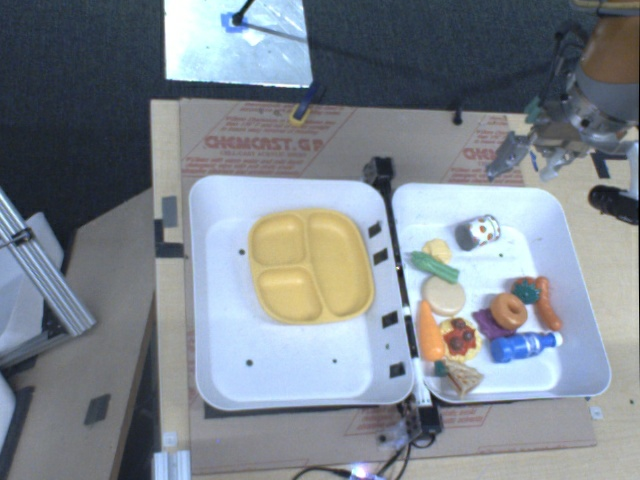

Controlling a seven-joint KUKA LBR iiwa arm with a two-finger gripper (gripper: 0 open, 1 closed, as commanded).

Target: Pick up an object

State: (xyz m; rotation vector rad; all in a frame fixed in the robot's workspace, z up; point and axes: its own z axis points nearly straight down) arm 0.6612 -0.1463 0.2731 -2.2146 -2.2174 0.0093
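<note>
Left bin [215,368]: yellow three-compartment tray [308,265], lying flat near centre. Right bin [575,268], toys clustered low and left: green bean pod [436,265], round cream disc [443,295], orange carrot [429,331], small pizza-like piece [460,338], wedge [461,376] at the front edge (possibly a sandwich, blurry), glazed donut [508,311], blue bottle [522,346] on its side, hot dog [547,303]. Small grey-and-white can [480,231] apart, toward the back. Gripper [530,160] up high beyond the right bin's far rim, fingers spread, nothing between them.

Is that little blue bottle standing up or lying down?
Lying down. The blue bottle rests on its side in the right bin, white cap pointing right, beside the donut.
</note>
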